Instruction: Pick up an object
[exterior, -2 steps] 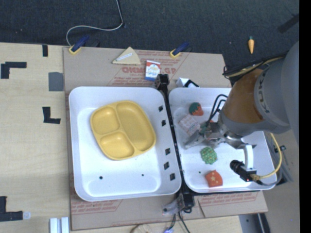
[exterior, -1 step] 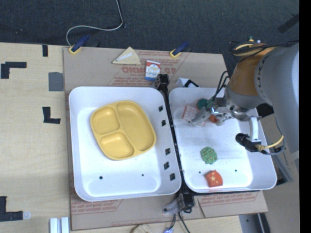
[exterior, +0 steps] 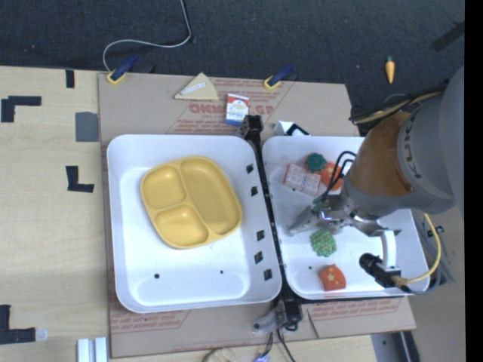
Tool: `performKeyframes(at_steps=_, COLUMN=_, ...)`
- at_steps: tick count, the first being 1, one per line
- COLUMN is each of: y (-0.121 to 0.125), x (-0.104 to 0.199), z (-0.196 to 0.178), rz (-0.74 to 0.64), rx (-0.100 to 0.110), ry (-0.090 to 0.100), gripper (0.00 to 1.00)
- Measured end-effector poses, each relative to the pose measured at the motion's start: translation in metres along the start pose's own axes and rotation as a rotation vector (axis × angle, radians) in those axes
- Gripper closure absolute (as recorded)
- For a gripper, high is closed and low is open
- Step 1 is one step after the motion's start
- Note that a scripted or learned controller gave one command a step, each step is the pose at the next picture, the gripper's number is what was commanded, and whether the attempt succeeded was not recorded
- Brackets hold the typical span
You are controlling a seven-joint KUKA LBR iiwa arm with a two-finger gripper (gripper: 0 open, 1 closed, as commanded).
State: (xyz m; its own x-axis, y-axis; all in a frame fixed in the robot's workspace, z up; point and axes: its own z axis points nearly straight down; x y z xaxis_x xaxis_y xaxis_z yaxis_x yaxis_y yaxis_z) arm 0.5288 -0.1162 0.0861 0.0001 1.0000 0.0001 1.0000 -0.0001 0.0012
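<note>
The grey arm (exterior: 423,157) reaches in from the right over the right bin (exterior: 298,277), its orange band (exterior: 377,164) just above the wrist, and the gripper (exterior: 321,219) points down and to the left toward the bin's middle. Its metal fingers seem to splay apart, one running out to the left, though the view is too coarse to be sure, so whether the jaws are open or closed cannot be told; nothing is seen clamped between them. Just below the fingertips lies a bumpy green lump (exterior: 324,242), like a toy broccoli head. A red-orange rounded piece (exterior: 331,277) sits near the bin's front edge. Toward the back lie a crinkled clear packet (exterior: 300,178) with reddish print too small to read, a dark green knobbly piece (exterior: 315,161) and an orange piece (exterior: 330,173) beside it. The left bin (exterior: 128,277) holds a glossy yellow tray (exterior: 190,201) with three compartments. Behind the bins, on brown cardboard (exterior: 151,111) with faint red lettering that is not legible, stand a small red and white carton (exterior: 237,110) and a tan wedge (exterior: 198,88).
</note>
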Motion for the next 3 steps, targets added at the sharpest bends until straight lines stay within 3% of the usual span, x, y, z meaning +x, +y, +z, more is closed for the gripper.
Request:
performKeyframes(at_steps=1, y=-0.014, x=-0.015, z=-0.001, rz=-0.002, rx=-0.005, ry=-0.001, gripper=0.0)
performKeyframes(at_steps=2, y=-0.014, x=-0.016, z=-0.01, rz=0.0, rx=-0.006, ry=-0.004, gripper=1.0)
performKeyframes(at_steps=3, y=0.032, x=0.077, z=-0.098, rz=-0.003, rx=0.001, ry=0.001, gripper=1.0)
